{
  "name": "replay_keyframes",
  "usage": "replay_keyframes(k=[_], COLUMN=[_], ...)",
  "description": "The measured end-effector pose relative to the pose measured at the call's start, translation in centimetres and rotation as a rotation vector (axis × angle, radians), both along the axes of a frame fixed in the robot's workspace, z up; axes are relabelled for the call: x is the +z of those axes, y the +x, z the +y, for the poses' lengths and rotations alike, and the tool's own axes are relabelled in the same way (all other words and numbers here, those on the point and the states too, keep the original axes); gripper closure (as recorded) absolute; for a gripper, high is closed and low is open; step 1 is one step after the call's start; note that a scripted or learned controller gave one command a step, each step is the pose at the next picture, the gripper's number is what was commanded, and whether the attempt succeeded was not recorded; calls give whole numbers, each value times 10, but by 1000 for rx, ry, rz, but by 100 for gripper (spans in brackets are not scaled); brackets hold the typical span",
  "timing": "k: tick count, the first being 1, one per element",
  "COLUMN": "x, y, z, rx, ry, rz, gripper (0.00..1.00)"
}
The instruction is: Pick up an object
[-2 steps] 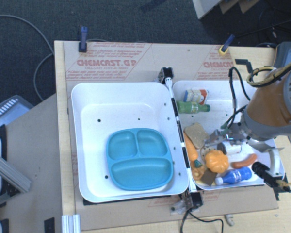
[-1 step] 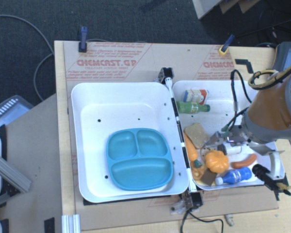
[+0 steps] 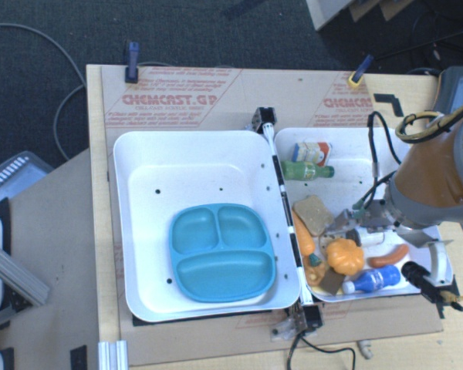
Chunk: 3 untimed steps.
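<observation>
The grey arm with its orange band [image 3: 432, 172] reaches in from the right and bends down over the right-hand shallow white bin [image 3: 347, 139]. Its claw [image 3: 353, 223] sits low among the clutter there, a dark metal piece pointing left; whether it is apart or together cannot be told, since the parts blur into the things around them.

Directly below the claw lies a round orange plastic fruit [image 3: 344, 257], near it but not visibly between anything. Just left of the claw is a flat tan sponge-like block [image 3: 314, 213], and further left and down an orange carrot-shaped toy [image 3: 305, 240] lies along the bin's left wall. To the lower right of the claw a red sausage-shaped toy [image 3: 388, 256] lies slantwise, and below that a small blue and white bottle [image 3: 375, 279] lies on its side. Well above the claw, towards the far end of the same bin, a clear green plastic bottle [image 3: 309, 172] lies on its side, with a small white and red container [image 3: 312, 153] just beyond it.

Far left of the claw, the left-hand shallow white bin [image 3: 139, 160] holds a light blue three-compartment plastic plate [image 3: 222, 251]. Both bins rest on a pale wooden surface [image 3: 108, 114] with red printing.
</observation>
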<state>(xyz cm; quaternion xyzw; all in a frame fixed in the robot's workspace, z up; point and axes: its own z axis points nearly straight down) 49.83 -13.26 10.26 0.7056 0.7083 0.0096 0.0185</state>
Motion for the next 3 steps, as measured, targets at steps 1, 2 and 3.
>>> replay_keyframes(k=[1, 2, 3], x=[105, -17, -18], y=[94, -19, 101], z=[-42, -9, 35], rx=[-3, -4, -2], ry=[11, 13, 14], rz=[36, 40, 38], gripper=[0, 0, 0])
